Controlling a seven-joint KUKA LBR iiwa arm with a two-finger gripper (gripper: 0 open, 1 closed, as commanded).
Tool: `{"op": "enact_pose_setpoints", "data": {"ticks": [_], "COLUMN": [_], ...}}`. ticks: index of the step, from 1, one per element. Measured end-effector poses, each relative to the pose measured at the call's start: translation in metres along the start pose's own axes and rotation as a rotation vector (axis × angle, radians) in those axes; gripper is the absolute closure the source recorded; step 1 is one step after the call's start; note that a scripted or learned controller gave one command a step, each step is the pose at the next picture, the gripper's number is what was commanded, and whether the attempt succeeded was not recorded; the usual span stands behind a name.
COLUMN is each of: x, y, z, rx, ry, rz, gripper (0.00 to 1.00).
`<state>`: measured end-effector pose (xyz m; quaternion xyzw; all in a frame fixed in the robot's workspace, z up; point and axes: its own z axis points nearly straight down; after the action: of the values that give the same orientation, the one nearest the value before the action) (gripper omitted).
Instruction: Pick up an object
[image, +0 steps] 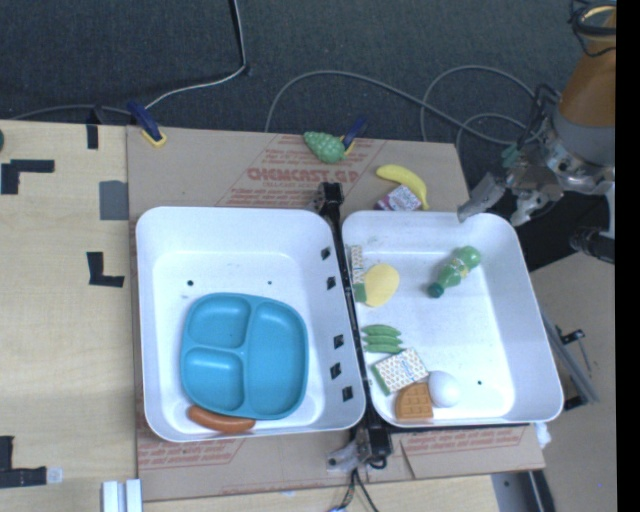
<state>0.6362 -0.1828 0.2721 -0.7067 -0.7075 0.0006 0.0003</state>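
Looking down on your bench, you see the gripper (498, 200) hanging above the upper right corner of the right bin (500, 310), its two fingers spread apart with nothing between them, and the orange-banded arm (590, 90) rising off toward the right. Nearest to it inside that bin lies the green bottle (454, 271), tilted on its side with its dark cap pointing down and left, well clear of the fingers. Further left you find a yellow lemon-shaped toy (380, 284) beside the bin's left wall, a bunch of green pods (381, 337) below it, then a checked packet (400, 370), a waffle-brown piece (413, 402) and a white egg (443, 388) touching one another near the bottom edge. Your left bin (170, 240) bears a blue divided plate (243, 355) with an orange sausage (221, 420) just under its lower rim. Outside the bins (on the cardboard at the top) rest a banana (404, 181) and a green toy (324, 146)
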Motion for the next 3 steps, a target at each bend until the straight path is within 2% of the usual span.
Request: {"op": "enact_pose_setpoints", "data": {"ticks": [1, 2, 3], "x": [-0.038, -0.021, 0.014], "y": [-0.019, 0.029, -0.003], "z": [0.177, 0.185, 0.185], "rx": [-0.003, -0.006, -0.005], "ry": [0.0, -0.001, -0.002], "rz": [-0.001, -0.001, 0.0], "gripper": [0.0, 0.0, 0.0]}}
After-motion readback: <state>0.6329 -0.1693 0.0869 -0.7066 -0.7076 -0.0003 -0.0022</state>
